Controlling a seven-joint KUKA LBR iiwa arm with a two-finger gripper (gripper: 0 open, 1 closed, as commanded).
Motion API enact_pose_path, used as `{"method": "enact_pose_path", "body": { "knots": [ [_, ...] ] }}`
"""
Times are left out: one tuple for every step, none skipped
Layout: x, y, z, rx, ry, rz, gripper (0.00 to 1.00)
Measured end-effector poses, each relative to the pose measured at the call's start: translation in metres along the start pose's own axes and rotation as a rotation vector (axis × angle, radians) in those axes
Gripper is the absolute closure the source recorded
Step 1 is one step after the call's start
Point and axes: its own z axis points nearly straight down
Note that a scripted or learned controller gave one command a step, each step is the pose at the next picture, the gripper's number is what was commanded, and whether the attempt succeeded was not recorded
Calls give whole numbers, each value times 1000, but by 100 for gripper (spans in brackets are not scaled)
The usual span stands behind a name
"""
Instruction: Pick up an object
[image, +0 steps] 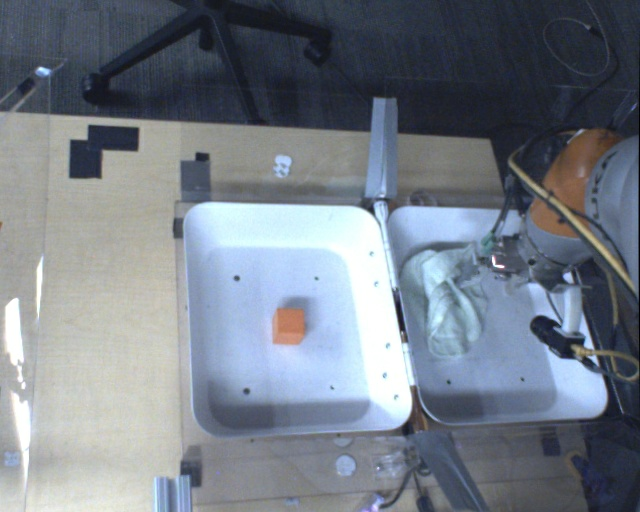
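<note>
My gripper (497, 258) is hanging over the upper part of the right bin (520, 395), at about two o'clock from that bin's centre, and I cannot tell how it is set — the end is blurred against the cloth and the wiring. The tip is sitting right at the upper right edge of the cloth (445, 300), touching it or just above it; which one I cannot make out.

The cloth is lying crumpled, pale and greenish-white, in the left half of the right bin, stretching from about eleven o'clock down toward the bin's centre, close to the wall it shares with its neighbour.

My arm (590, 190) is coming in from three o'clock, its orange band showing at the upper right, with yellow and black cables looping down beside it.

Farther out, at nine o'clock from my gripper, the left bin (215, 330) is holding a small orange block (289, 326) — lying near its centre, well apart from the walls.
</note>
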Motion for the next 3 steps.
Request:
{"method": "enact_pose_path", "body": {
  "knots": [
    [-26, 29, 2, 3, 1, 57, 0],
    [-24, 31, -11, -3, 0, 49, 100],
    [28, 53, -116, 10, -1, 217, 100]
  ]
}}
